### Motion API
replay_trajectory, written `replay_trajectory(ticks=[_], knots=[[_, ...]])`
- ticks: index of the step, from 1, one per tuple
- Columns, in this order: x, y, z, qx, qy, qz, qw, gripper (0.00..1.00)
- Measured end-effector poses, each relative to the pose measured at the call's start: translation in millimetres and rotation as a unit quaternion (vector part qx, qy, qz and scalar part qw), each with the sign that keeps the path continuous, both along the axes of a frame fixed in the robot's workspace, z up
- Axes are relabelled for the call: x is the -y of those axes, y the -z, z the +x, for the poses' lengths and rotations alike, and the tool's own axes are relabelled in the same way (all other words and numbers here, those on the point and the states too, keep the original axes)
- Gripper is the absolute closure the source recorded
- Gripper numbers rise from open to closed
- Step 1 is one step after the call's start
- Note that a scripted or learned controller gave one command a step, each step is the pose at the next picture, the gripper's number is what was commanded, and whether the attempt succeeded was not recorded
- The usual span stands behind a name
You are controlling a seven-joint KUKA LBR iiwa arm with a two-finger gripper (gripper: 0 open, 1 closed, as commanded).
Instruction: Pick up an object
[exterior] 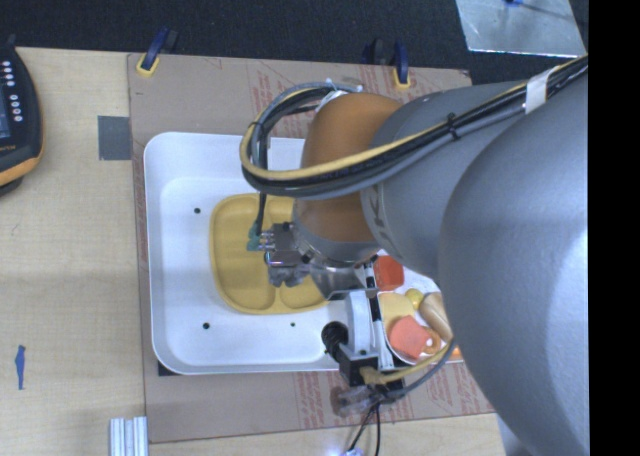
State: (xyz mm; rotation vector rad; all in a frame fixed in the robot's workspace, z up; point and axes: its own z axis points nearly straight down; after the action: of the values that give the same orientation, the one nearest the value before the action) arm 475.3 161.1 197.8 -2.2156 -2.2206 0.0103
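A yellow, shallow dish-like object (238, 254) lies in the left white bin (175, 244), toward the bin's right side. My gripper (283, 266) hangs low over the dish's right edge, its dark metal parts right above the yellow surface. The grey arm with its orange band (345, 159) covers the gripper's upper part. Whether anything sits between the fingers is hidden. In the right bin, orange and yellow objects (410, 329) peek out from under the arm.
The arm's bulk covers most of the right bin. A black-and-orange control pendant (15, 114) lies at the far left on the bench. Blue and yellow clamps (155, 49) hold the brown board at its far edge. Cables loop above the wrist.
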Motion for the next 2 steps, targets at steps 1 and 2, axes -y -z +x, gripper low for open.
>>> replay_trajectory(ticks=[1,2], knots=[[28.1,85.4,5.7,0.010,-0.002,0.0041,0.9999,1.00],[-17.4,93.8,54.1,0.010,0.001,-0.0009,0.9999,1.00]])
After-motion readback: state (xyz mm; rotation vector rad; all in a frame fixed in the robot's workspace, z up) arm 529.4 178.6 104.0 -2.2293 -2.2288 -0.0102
